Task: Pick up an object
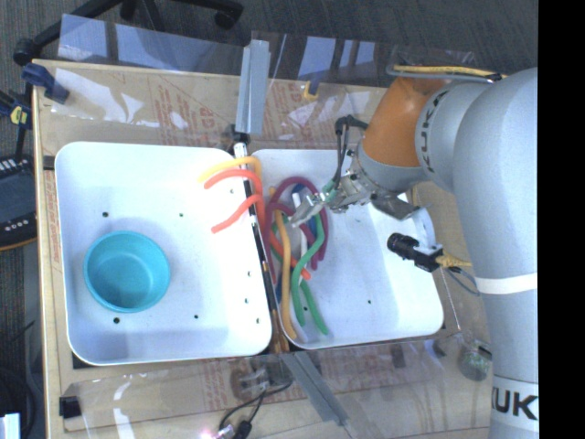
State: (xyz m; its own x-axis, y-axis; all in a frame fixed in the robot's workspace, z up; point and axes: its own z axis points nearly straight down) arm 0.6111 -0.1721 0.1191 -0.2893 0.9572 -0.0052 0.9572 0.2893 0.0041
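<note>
- The hand (306, 210) of the grey arm (494, 154) is seen low over the right-hand shallow white bin (402, 309), its metal fingers pointing left into a tangle of coloured flexible tubes (297, 254).
- Whether the hand is open or closed on anything cannot be told; the fingertips are lost among the strands.
- The tangle, in maroon, green, blue, orange and yellow, lies against the left wall of that bin, with the hand at its upper end.
- Two orange strands and a yellow one (233, 190) are draped over the shared rim into the left-hand white bin (137, 337).
- A round turquoise plastic bowl (127, 271) sits in the left bin's lower left part, well apart from the hand.
- Both bins rest on a brown worktop (146, 108).
- The step in hand is judged to be the grasp at the tangle; a firm closing on one strand and a straight lift would be called for next, and trailing strands could snag.
</note>
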